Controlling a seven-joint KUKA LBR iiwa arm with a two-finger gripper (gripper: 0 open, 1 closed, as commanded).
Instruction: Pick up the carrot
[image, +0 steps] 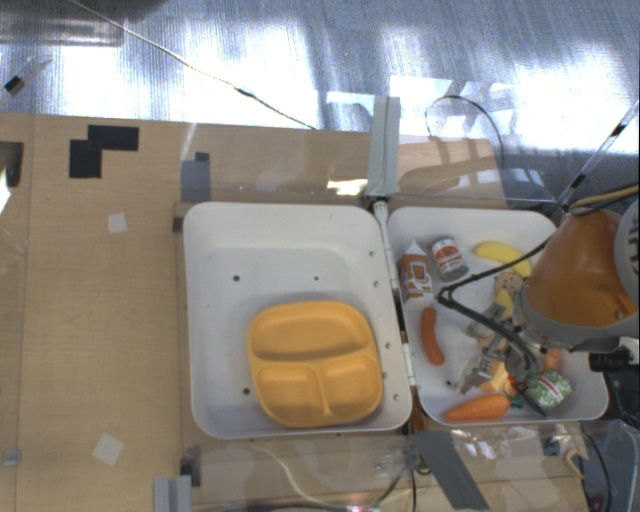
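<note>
The carrot (478, 408) is orange and tapered. It lies flat along the front wall of the right bin (596, 404), pointing left. My gripper (479, 369) hangs low in that bin, just above and behind the carrot, among small toy foods. Nothing shows clearly between its tips. The arm's orange band (580, 272) covers the bin's right side and hides what lies under it.
A red sausage (432, 336), a brown bottle (415, 276), a small can (448, 258) and a banana (500, 253) lie in the right bin. A green-and-white item (548, 389) sits right of the carrot. A yellow divided plate (315, 362) lies in the left bin (215, 300).
</note>
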